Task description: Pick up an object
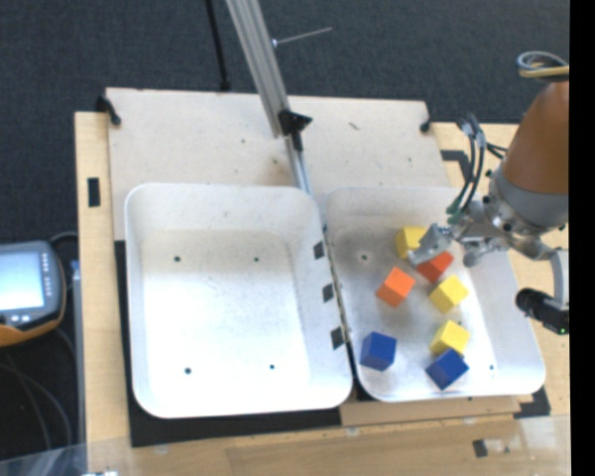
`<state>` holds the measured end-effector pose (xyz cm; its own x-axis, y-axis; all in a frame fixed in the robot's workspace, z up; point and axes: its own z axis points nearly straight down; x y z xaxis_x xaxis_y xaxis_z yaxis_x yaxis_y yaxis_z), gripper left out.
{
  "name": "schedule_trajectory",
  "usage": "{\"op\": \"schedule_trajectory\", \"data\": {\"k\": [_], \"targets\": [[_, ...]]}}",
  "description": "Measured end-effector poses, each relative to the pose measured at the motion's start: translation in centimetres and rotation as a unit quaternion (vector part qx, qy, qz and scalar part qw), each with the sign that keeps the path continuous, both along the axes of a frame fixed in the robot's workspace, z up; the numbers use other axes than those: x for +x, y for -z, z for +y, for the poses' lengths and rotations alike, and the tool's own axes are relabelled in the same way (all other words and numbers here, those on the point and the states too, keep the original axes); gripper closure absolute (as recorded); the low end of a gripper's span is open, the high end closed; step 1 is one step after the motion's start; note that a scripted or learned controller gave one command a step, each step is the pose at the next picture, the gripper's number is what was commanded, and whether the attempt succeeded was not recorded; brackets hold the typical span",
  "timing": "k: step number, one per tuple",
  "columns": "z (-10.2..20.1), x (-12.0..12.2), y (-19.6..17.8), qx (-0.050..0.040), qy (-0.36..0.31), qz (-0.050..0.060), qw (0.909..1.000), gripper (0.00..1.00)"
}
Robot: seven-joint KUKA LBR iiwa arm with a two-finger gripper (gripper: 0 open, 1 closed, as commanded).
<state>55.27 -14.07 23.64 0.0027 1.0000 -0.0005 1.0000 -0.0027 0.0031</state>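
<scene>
The table (208, 137) is a pale wooden board set on dark carpet (99, 28), its rear portion bare and lightly scuffed. Two shallow white bins sit side by side on it. The left bin (149, 216) shows dark specks and a few small holes in its floor. The right bin (347, 226) holds all the blocks. A slanted aluminium pole (258, 53) rises from a black bracket at the rear between the bins. A small grey screen device (18, 286) lies off the table's left edge, with cables below it.

In the right bin: a yellow block (410, 240) near the rear, a red block (436, 266) just beside it, an orange block (397, 286) to the left of the red one, a second yellow block (449, 294), a third yellow block (451, 337), and two blue blocks, one (378, 350) toward the bin's left wall, the other (446, 368) touching the third yellow block at the front.

The gripper (444, 241) sits low over the red and rear yellow blocks. Whether its fingers are apart or together, I cannot tell; no block is visibly between them. The neighbouring blocks crowd the red one closely.
</scene>
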Motion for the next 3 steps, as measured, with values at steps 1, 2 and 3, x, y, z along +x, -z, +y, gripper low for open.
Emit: {"op": "schedule_trajectory", "data": {"k": [1,2,3], "targets": [[-2.9,1.7,9.4,-0.0005,0.0,0.004,1.0,0.0],[-3.7,2.5,10.8,-0.0041,-0.002,-0.012,0.9999,0.0],[-3.8,2.5,9.9,-0.0033,-0.001,-0.013,0.9999,1.0]]}}
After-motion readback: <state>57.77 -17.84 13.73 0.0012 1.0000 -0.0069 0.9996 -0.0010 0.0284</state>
